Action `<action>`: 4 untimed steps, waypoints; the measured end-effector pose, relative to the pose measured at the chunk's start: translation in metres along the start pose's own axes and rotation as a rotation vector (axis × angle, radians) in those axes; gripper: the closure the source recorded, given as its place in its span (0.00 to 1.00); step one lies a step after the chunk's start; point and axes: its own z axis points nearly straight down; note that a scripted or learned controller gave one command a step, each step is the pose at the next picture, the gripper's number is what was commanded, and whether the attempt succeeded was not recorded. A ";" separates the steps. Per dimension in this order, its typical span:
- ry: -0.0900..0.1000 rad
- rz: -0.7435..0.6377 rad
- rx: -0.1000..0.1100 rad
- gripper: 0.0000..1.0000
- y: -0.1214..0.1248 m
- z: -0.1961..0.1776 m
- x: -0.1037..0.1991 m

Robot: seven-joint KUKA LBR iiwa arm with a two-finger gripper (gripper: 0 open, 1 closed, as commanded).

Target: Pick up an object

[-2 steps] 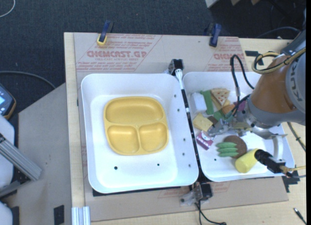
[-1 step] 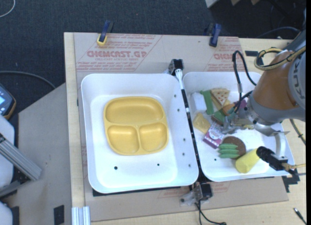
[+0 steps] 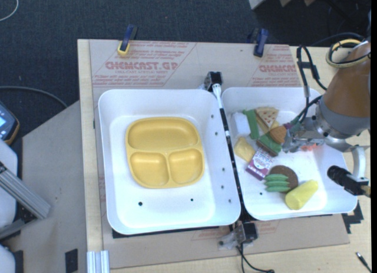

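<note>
Where the bench (image 3: 147, 65) fills the middle of the frame, two white bins are set side by side on it. At centre left, the left bin (image 3: 118, 207) is occupied by a yellow tray (image 3: 164, 151) with three compartments, one wide above two smaller ones. At centre right, the right bin (image 3: 330, 204) is crowded with small toy items. A pale yellow wedge (image 3: 243, 149) is seen near its left wall, with a purple packet (image 3: 260, 164) just below it. A green strip (image 3: 253, 123) lies upright in the upper part, beside a tan wedge (image 3: 267, 116). A dark green block (image 3: 270, 144) sits just left of the gripper (image 3: 293, 142), touching or nearly touching it. Lower down, a green ridged piece (image 3: 276, 183) overlaps a brown disc (image 3: 286, 175), and a yellow cylinder (image 3: 301, 194) is tilted at the lower right. The arm (image 3: 347, 98) enters from the right edge, its gripper lowered among the upper items; whether the fingers are spread or pressed together cannot be told.
</note>
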 end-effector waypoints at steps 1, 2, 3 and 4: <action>0.000 0.000 -0.002 1.00 0.000 -0.061 -0.009; 0.001 -0.001 0.002 1.00 0.001 -0.069 -0.009; 0.003 -0.006 0.001 1.00 0.036 -0.077 0.038; 0.003 -0.005 0.002 1.00 0.077 -0.058 0.071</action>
